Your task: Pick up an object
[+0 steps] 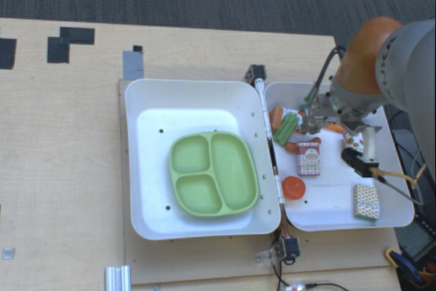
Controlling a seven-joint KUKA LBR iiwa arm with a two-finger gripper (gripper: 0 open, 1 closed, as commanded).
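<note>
A: Where is the arm (402, 71)?

B: It reaches in from the right, with its orange band uppermost, and bends down over the right bin (334, 197). The gripper (313, 122) sits low over the far left part of that bin, among a cluster of small things.

A: Is the gripper released or clenched?

B: That cannot be told, because the wrist covers it from above. Whether it grasps anything cannot be told either.

A: Which things lie closest to it?

B: A green pod (287, 127) lies tilted just left of the gripper. An orange carrot (276, 117) lies against the pod's left side, close to the bin's left wall. A small red piece (291, 146) sits at the pod's near end. A red-and-white carton (309, 159) lies just on the camera's side of the gripper. It is not clear whether the two touch.

A: What else is in that bin?

B: A red ball (293, 188) rests near the left wall, nearer the camera than the carton and apart from it. A patterned box (366, 202) lies in the near right corner, well apart from the cluster. A white-and-red thing (353, 141) lies below the wrist on the right, partly hidden.

A: What about the other bin?

B: The left bin (146, 146) holds a green plate (214, 174) with three compartments. It lies flat, toward the near right of the bin. Both bins stand side by side on the pale bench (61, 167).
</note>
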